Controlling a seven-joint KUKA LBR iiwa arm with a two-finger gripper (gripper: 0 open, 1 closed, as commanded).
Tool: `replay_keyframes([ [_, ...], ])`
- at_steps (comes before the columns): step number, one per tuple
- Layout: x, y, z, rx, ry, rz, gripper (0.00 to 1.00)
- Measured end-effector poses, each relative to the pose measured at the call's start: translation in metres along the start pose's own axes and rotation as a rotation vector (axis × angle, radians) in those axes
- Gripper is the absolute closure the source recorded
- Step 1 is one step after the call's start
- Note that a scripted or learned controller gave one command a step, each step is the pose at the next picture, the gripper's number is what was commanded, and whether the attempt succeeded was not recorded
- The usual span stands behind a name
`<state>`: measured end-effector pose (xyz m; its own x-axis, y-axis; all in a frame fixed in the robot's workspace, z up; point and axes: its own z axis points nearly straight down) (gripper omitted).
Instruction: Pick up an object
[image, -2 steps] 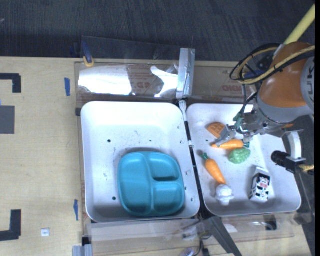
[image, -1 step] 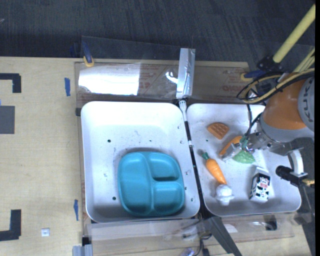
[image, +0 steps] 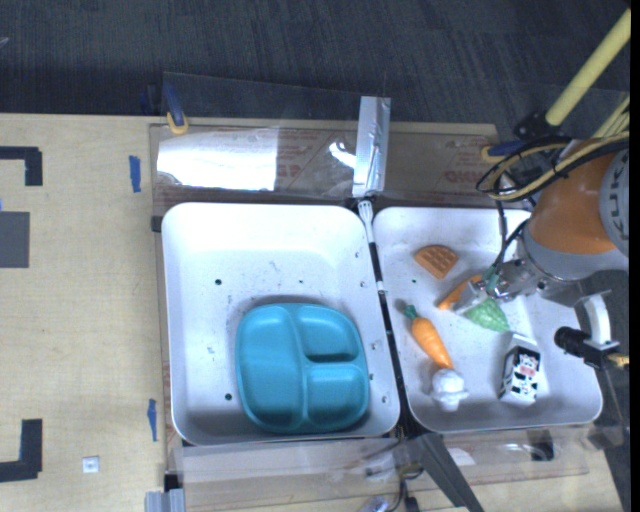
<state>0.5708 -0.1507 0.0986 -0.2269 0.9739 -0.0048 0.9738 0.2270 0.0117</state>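
The right bin (image: 560, 410) holds several toy foods. An orange carrot (image: 430, 340) with a green top lies near its left wall, and a small white piece (image: 448, 386) sits just below it. Toward the back lies a tan waffle-like piece (image: 437, 261). A cow-patterned milk carton (image: 521, 372) stands at the front right. My gripper (image: 494, 285) reaches in from the right and hangs low over a green leafy piece (image: 488, 315) and a small orange piece (image: 453, 295). The wrist hides how it meets them.
A blue divided plate (image: 300, 368) fills the front of the left bin (image: 200, 260). The metal divider (image: 382, 300) runs between the bins. Yellow and black cables (image: 540, 150) hang at the back right, above the arm's orange band (image: 575, 215).
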Motion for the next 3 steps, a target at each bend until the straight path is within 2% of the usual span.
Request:
replay_keyframes([
  [1,0.082,0.032,-0.126,0.008,0.003,0.288,1.00],
  [2,0.093,0.047,-0.145,0.006,0.003,-0.151,1.00],
  [3,0.126,0.024,-0.098,0.016,0.006,0.069,1.00],
])
